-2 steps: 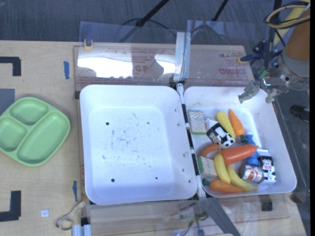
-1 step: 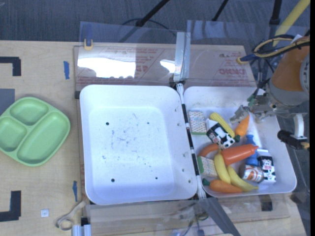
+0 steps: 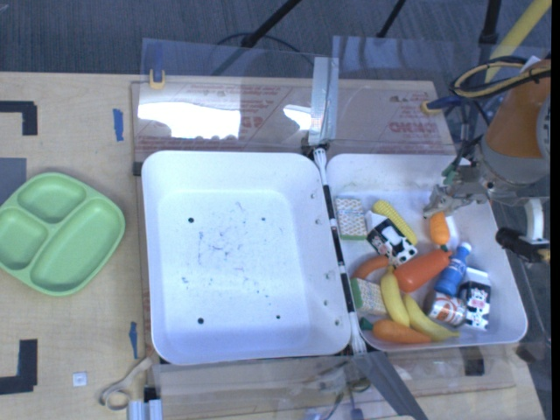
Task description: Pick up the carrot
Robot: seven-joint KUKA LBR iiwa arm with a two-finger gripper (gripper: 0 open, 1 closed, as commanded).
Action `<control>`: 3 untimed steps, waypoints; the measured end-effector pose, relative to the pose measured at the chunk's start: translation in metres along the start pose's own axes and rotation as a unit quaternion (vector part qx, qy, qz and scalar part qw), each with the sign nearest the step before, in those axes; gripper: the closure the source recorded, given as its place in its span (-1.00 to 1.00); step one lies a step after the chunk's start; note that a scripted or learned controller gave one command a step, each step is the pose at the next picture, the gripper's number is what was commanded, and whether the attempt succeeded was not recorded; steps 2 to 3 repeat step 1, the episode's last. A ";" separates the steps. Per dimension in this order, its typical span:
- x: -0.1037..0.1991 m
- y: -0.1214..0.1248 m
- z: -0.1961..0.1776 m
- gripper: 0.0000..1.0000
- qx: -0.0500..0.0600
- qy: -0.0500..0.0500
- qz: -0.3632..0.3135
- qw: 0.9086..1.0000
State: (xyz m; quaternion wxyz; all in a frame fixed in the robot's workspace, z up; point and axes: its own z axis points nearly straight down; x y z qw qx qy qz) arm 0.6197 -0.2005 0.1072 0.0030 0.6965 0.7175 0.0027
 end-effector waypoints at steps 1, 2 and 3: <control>-0.008 0.022 -0.090 1.00 0.002 0.000 -0.041 0.999; -0.008 0.022 -0.090 1.00 0.002 0.000 -0.041 0.999; -0.008 0.022 -0.090 1.00 0.002 0.000 -0.041 0.999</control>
